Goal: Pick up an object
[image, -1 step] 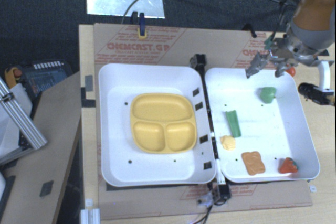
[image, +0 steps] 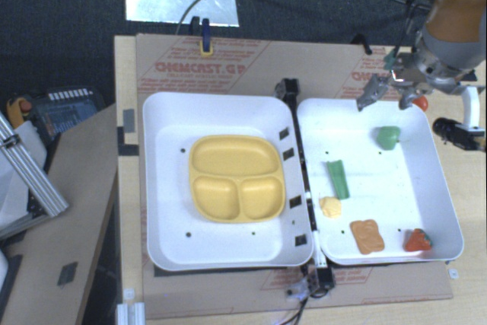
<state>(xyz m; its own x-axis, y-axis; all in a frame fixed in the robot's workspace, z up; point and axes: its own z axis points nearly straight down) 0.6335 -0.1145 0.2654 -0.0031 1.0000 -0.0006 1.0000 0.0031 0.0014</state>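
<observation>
Closest to the lens, the small red strawberry-shaped plastic toy [image: 417, 240] sits in the near right corner of the right white bin [image: 441, 164]; the flat orange toast-shaped piece [image: 367, 236] is just left of it. I'd guess the long green plastic stick [image: 337, 179], mid-bin, is light, stiff, maybe slick, so pinch across its narrow width. The two-finger gripper [image: 389, 91] hovers over the bin's far edge, tips spread, nothing between them.

divided tray [image: 234, 179] in left bin [image: 163, 164], five small items (scattered) in right bin [image: 437, 186]
</observation>
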